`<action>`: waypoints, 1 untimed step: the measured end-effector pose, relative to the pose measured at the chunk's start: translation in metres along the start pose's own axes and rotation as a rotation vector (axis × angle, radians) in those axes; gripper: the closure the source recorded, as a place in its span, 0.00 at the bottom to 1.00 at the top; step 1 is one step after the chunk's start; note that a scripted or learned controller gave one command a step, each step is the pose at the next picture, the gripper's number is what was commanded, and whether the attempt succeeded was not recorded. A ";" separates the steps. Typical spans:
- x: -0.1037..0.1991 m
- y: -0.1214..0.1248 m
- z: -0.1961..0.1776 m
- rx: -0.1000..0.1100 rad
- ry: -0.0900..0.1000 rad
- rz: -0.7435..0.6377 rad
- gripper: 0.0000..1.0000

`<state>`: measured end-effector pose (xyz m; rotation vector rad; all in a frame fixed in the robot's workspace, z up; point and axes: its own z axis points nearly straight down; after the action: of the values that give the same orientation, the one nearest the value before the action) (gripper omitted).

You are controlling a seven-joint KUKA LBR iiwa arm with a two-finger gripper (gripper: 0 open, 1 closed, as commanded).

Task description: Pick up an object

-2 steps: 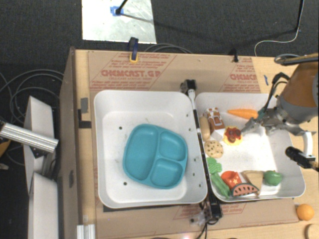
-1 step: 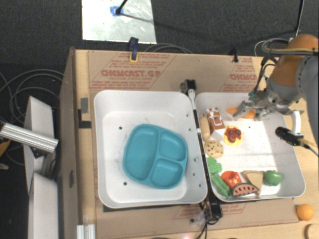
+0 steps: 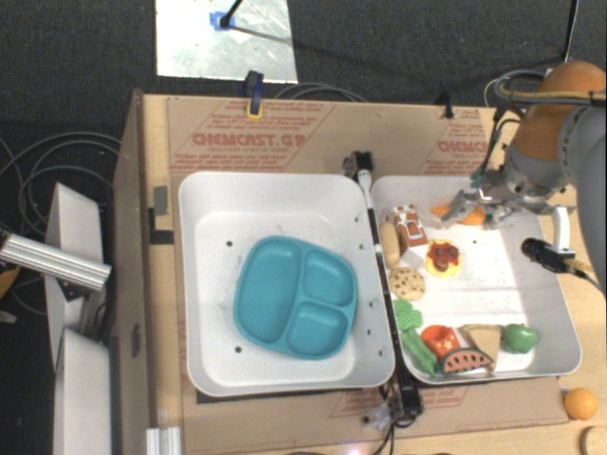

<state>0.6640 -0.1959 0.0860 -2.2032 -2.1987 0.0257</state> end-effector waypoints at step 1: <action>0.001 -0.001 -0.001 -0.003 -0.001 -0.001 0.00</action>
<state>0.6635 -0.1950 0.0872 -2.2044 -2.2010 0.0231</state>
